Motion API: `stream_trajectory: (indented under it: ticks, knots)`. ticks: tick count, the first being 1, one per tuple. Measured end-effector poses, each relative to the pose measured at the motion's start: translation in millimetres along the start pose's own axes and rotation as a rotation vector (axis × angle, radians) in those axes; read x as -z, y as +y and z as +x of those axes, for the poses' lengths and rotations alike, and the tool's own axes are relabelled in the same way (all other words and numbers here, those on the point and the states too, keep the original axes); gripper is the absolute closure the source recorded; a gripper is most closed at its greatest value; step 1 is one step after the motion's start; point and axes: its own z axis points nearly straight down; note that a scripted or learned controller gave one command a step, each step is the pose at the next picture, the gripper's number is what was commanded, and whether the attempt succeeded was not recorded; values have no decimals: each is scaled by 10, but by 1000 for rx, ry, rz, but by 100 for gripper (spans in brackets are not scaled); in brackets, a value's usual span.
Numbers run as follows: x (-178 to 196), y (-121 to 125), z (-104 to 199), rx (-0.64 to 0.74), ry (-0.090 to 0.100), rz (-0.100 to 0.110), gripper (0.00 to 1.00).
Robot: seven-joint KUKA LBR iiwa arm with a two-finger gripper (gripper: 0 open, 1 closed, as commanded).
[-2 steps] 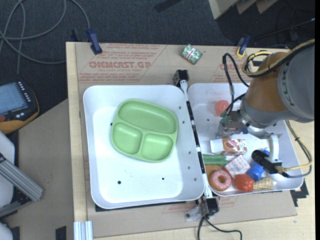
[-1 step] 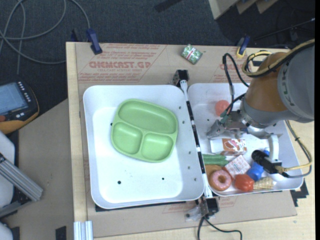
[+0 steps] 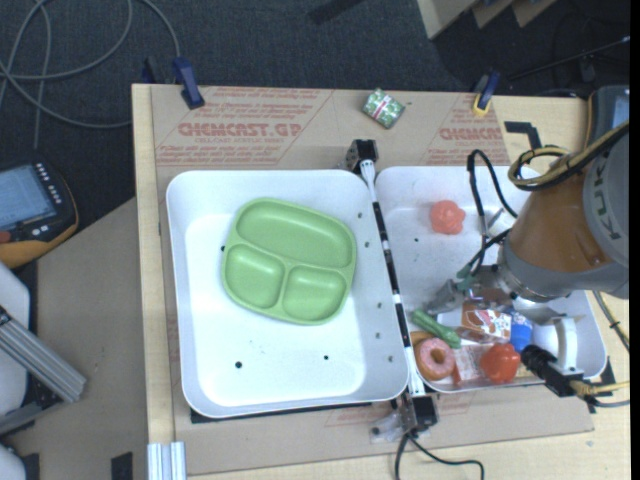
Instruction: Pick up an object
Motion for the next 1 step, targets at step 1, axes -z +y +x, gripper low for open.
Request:
stream_trajectory:
  ticks: [1]
  knots:
    - [100, 12, 8, 0, 0, -4, 100]
